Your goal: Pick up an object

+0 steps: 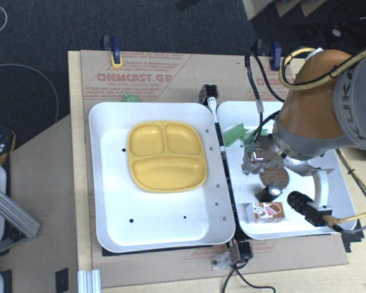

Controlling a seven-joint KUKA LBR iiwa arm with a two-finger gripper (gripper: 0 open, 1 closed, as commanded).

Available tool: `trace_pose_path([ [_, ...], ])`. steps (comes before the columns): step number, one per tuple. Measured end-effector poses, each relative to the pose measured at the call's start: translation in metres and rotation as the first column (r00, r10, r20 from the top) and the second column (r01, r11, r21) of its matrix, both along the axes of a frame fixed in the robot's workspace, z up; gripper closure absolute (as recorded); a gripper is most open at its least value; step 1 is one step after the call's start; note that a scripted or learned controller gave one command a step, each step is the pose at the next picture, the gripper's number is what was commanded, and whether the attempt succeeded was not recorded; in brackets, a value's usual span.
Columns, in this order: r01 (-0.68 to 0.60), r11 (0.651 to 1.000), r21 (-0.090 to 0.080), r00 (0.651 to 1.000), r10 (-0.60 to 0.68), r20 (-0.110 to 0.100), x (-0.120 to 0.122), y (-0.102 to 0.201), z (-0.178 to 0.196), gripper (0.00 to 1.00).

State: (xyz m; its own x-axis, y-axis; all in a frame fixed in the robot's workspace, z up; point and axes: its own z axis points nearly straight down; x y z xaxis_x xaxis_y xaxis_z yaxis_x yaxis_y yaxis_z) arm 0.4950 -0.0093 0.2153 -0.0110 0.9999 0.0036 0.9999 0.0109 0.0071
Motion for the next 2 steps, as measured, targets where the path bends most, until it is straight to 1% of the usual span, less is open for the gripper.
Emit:
trace_pose_path([
  [1,0.001,1.0,0.0,1.0,-0.001,-0.004,-0.0147,0.08,0.0206,1.0],
  [2,0.01,1.0,-0.003,1.0,-0.01,-0.008,-0.0158,0.0807,0.0177,1.0],
])
